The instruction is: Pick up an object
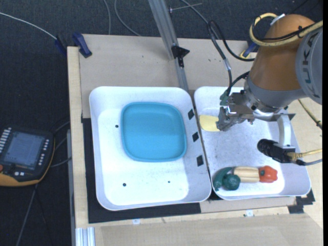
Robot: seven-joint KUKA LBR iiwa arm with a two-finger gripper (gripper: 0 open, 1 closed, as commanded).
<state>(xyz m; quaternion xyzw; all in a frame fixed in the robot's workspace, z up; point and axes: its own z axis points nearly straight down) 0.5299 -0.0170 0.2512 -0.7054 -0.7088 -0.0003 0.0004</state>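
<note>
Yellow object (207,122) | right bin (287,186) | touching end effector (224,125), left side

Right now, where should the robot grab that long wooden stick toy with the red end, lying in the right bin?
Probably at the middle of the long tan wooden peg, on its bare shaft. It lies flat along the near wall of the right white bin, with a red knob at one end and a green lump at the other. Coming straight down, the tool should close across its narrow width.
</note>
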